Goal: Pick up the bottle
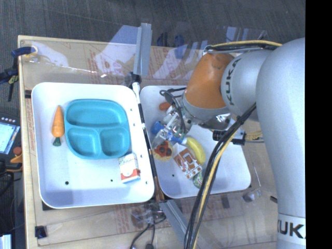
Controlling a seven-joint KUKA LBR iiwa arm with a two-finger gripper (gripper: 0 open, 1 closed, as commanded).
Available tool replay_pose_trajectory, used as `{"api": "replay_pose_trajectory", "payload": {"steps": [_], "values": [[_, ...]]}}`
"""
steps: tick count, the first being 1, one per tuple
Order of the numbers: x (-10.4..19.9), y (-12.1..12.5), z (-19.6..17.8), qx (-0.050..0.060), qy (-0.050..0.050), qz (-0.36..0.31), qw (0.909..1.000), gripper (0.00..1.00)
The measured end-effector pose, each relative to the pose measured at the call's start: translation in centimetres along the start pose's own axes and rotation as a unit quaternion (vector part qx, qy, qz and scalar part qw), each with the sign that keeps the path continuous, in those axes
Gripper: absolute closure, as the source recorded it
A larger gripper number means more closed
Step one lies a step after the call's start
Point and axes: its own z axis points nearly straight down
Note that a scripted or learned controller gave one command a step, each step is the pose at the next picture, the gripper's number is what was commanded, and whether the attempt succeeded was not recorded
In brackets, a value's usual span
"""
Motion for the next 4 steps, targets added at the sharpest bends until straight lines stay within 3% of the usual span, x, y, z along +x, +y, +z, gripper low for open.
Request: {"api": "replay_pose_trajectory", "payload": {"steps": [1,2,3,4], "values": [[-0.8,0.7,-0.1,-0.001,-0.002,0.057,0.9984,0.00],[-3.4,5.2,-20.2,-0.001,-0.002,0.017,0.9998,0.00],[-0.4,-0.9,-6.4,0.000,0.000,0.040,0.9992,0.00],[-3.2,1.1,0.1,-0.001,-0.001,-0.074,0.9972,0.00]]}}
